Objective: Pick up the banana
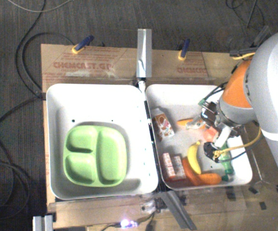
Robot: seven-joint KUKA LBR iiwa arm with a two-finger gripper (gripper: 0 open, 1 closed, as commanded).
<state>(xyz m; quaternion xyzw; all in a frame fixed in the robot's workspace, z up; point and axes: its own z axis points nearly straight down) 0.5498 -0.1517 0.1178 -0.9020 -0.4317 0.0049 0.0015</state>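
Arm over the right bin, banana lying near its front.

I see the banana [193, 159] in the right bin [177, 96], just beside a carrot [202, 178] and a red carton [171, 165]. The jaws sit close to its right (whether released or clenched, I cannot tell). The left bin [57, 100] holds a green divided plate [95, 155].

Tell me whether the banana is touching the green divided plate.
Apart. The camera view shows the banana in the right bin and the green divided plate in the left bin.
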